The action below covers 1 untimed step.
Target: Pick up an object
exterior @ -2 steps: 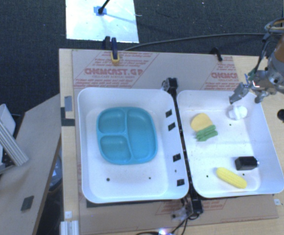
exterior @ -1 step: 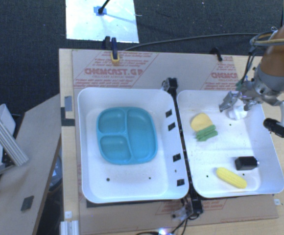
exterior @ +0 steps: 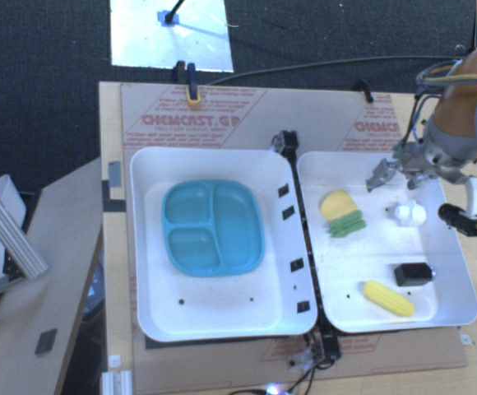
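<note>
Objects for the pick all lie in the right bin [exterior: 460, 307]: a yellow rounded piece [exterior: 335, 203] touching a green bean pod [exterior: 347, 224], a small white object [exterior: 409, 214], a black block [exterior: 413, 274] and a yellow corn cob [exterior: 388, 298]. We judge them light toy food, stiff and rather smooth (the corn cob looks likeliest to roll). The black block offers flat sides for a steady pinch; the corn cob is best taken across its narrow middle.

Our gripper [exterior: 396, 172] hangs over the bin's far part, near the white object, and nothing sits between its fingers; whether they are spread or closed we cannot tell.

For room, the corn cob and black block lie apart from each other, with bare floor around them, though both are near the bin's near rim. The left bin [exterior: 144, 303] holds a blue divided plate [exterior: 214, 226].
</note>
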{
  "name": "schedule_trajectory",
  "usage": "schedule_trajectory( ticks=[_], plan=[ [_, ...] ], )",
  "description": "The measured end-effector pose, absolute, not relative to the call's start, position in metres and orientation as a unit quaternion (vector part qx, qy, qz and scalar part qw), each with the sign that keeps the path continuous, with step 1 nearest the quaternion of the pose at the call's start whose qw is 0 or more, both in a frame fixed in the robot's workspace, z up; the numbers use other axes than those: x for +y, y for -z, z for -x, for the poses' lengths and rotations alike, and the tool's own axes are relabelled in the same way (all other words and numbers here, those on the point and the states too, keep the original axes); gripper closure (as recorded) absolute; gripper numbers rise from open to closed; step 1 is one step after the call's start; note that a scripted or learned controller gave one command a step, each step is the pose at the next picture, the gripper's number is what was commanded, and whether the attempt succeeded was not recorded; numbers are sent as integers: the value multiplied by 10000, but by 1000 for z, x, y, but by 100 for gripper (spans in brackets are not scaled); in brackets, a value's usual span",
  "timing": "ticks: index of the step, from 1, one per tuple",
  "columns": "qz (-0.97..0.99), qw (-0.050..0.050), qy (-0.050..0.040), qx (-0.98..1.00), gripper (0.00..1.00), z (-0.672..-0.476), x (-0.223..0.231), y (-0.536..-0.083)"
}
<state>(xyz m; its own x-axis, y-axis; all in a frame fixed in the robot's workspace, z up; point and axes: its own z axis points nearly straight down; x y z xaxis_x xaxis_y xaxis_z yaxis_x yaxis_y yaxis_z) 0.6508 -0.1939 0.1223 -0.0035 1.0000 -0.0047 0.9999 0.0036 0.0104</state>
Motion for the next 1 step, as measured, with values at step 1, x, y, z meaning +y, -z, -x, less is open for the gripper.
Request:
schedule_trajectory(
  ticks=[1],
  plan=[
    [-7052,39,-18,7090,100,-650,-193,-129]
  ],
)
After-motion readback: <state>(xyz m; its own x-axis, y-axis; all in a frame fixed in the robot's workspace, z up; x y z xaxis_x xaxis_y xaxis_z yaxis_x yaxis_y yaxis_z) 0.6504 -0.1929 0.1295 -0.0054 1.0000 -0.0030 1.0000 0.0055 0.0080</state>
